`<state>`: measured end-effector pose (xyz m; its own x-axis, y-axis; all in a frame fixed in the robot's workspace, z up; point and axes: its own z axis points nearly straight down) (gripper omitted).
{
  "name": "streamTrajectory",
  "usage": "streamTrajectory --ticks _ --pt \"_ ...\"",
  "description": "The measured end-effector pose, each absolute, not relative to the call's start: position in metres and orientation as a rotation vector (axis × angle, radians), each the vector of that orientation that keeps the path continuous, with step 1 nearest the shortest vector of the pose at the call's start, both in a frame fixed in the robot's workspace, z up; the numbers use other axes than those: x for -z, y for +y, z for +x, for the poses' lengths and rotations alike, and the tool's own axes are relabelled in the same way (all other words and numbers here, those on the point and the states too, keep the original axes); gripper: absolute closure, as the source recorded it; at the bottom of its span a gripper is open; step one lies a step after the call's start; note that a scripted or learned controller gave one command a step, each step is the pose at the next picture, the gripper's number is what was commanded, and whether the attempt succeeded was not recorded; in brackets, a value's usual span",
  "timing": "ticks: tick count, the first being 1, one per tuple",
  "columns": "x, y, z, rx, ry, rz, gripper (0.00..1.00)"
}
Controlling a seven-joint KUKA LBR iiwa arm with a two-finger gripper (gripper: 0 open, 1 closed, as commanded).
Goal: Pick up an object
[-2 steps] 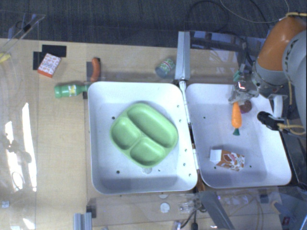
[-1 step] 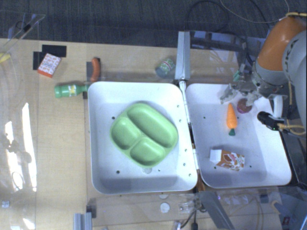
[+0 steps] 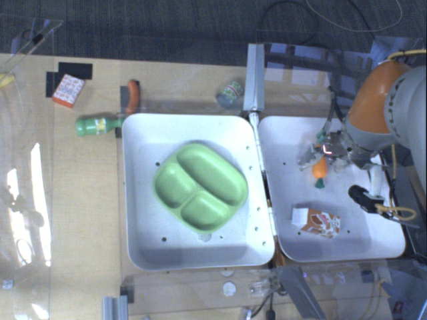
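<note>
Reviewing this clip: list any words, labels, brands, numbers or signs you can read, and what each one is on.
None can be read.
Small orange-and-white printed packet in the right white bin: print blurred.
Small red-and-white box on the bench: print too small.
Green plastic bottle lying left of the left bin: no legible label.

A robotics laboratory is being shown: two shallow white bins, the left bin point(image 3: 133, 199) and the right bin point(image 3: 387, 242), are being held side by side on a pale wooden bench point(image 3: 73, 205), with a grey metal post point(image 3: 253, 79) fixed between them. A grey industrial arm point(image 3: 393, 112) with an orange band is being reached in from the right, and loose black cables point(image 3: 320, 5) are being left trailing over the dark carpet point(image 3: 167, 12) behind the bench.
</note>
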<state>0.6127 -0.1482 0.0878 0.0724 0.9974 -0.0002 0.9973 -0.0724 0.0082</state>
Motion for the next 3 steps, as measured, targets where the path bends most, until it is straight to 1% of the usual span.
streamTrajectory --ticks 1,2,3 --pt "-0.101 -0.146 0.616 -0.018 2.136 2.289 1.00" --pt "-0.153 -0.131 0.654 -0.005 2.301 2.132 1.00" --pt "-0.153 -0.131 0.654 -0.006 2.301 2.130 0.00"
